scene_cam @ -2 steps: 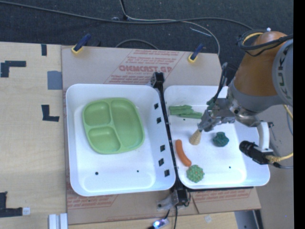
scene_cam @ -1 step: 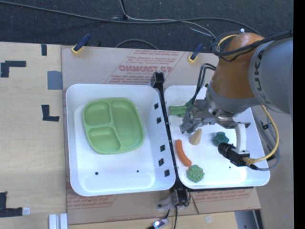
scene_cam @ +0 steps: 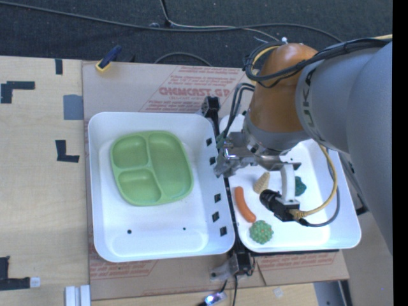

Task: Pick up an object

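Observation:
My gripper (scene_cam: 271, 169) hangs low over the right bin (scene_cam: 341, 234), under the orange band of the wrist, which covers most of it. Just below it lies a small beige piece (scene_cam: 261, 182), and a teal piece (scene_cam: 299, 187) lies to its right. An orange carrot-like stick (scene_cam: 243, 204) rests near the bin's left wall. A green knobbly ball (scene_cam: 261, 232) sits at the front of the bin. I see nothing held in the gripper.
The left bin (scene_cam: 102, 234) holds a green divided plate (scene_cam: 152, 167). A black plug on a yellow cable (scene_cam: 280, 207) dangles from the arm over the right bin. The wall between the bins (scene_cam: 224, 196) runs right beside the gripper.

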Controlling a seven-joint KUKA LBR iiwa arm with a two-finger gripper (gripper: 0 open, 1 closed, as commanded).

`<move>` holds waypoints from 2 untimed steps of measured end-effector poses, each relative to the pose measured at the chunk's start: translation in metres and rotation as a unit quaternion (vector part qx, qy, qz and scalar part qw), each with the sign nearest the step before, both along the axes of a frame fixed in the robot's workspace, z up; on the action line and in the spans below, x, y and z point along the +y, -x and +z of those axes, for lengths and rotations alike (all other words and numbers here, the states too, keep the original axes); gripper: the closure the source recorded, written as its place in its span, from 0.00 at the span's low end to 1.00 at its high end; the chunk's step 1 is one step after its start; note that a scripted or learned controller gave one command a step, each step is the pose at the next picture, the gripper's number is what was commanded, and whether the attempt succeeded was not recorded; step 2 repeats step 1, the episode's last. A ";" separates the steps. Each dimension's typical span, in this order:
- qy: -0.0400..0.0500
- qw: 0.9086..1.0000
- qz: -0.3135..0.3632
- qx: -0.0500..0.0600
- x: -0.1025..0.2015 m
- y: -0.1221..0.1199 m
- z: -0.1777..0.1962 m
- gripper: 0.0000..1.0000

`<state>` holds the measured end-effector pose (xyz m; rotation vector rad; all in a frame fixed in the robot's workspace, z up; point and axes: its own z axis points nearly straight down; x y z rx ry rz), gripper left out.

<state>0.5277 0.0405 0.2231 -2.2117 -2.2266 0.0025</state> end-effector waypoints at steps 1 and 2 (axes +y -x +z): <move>0.000 1.000 0.000 -0.001 0.055 -0.016 0.010 1.00; 0.000 1.000 0.000 -0.001 0.055 -0.016 0.010 1.00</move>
